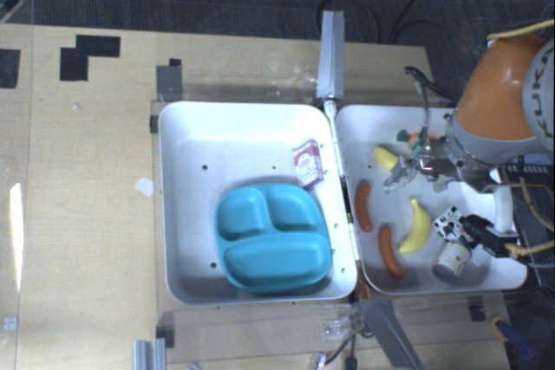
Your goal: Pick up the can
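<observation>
We note the fingers (414, 172) hang low over the right bin (368, 121), near its middle; we cannot tell whether they are apart or together. The arm (503, 100) enters across the bin's right edge. Just beside the fingers lie a small yellow piece (385, 158) and a banana (417, 227). The can (451, 260) lies tipped near the bin's near right corner, apart from the fingers. Two sausages (363, 205) (389, 252) lie along the bin's left wall. In the left bin (186, 143), a blue divided tray (273, 236) sits toward the near right corner, a small packet (308, 164) at the right wall. Both bins sit on the worktop (78, 212).
</observation>
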You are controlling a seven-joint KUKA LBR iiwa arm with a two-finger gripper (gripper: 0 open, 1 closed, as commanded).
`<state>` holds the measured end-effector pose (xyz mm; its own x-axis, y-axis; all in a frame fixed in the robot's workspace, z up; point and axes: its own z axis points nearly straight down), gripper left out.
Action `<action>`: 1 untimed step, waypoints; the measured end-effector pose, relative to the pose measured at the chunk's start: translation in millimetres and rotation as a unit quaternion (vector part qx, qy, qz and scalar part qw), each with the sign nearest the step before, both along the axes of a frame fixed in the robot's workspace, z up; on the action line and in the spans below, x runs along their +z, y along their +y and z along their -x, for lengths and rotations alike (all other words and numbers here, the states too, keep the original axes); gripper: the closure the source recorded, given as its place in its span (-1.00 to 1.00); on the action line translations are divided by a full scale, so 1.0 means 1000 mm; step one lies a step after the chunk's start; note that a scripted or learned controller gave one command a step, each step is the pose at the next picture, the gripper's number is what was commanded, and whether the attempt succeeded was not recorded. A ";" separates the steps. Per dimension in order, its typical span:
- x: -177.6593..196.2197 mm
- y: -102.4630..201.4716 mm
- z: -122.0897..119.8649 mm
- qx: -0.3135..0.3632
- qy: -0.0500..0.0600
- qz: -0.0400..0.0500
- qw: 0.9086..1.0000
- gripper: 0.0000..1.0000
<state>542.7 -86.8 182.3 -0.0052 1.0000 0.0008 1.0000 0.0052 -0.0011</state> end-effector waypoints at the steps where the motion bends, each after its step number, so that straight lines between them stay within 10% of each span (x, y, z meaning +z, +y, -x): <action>1: -0.053 -0.033 0.046 -0.123 0.000 0.000 0.992 -1.00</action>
